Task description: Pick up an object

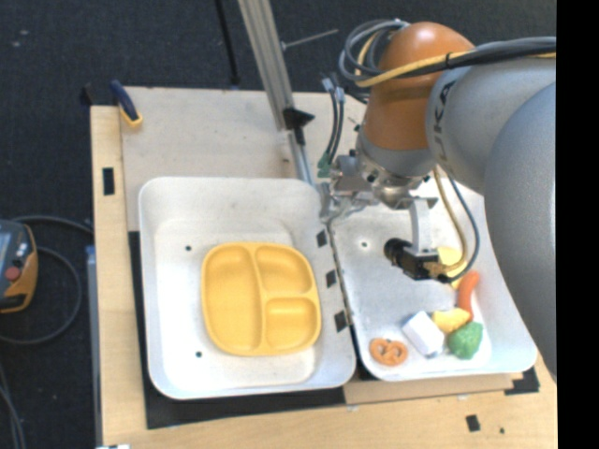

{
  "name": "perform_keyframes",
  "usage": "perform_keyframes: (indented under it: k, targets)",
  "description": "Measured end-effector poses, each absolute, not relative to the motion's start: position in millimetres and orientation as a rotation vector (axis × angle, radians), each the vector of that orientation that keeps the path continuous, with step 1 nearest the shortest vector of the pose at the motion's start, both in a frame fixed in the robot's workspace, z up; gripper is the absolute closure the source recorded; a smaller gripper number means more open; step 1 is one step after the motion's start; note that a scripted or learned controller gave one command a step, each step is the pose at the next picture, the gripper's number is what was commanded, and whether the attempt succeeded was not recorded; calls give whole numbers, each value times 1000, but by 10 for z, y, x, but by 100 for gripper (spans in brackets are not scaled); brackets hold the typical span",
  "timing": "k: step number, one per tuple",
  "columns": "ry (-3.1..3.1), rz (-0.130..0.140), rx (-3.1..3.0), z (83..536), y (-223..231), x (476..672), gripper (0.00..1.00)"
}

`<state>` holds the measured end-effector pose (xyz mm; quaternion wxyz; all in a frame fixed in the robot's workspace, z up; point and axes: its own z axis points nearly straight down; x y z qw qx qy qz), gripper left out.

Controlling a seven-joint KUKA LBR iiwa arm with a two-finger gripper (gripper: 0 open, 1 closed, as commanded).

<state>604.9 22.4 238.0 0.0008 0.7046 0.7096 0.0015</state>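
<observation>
My gripper hangs low over the far left corner of the right bin, close to the wall between the two bins. Nothing shows between its fingers. Several small things lie clustered at the near right corner of that bin: an orange pretzel-shaped piece, a white block, a yellow piece, a green broccoli-like piece and an orange carrot. All of them lie well apart from the gripper, toward the front right.
A yellow divided plate lies in the middle of the left bin. A slanted metal post stands behind the bins. The arm's bulk covers the right bin's far right side.
</observation>
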Motion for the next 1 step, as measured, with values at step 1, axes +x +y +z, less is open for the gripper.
perform_keyframes:
  k: [1]
  targets:
    - [2229, 5, 2212, 2492, 708, 6171, 100]
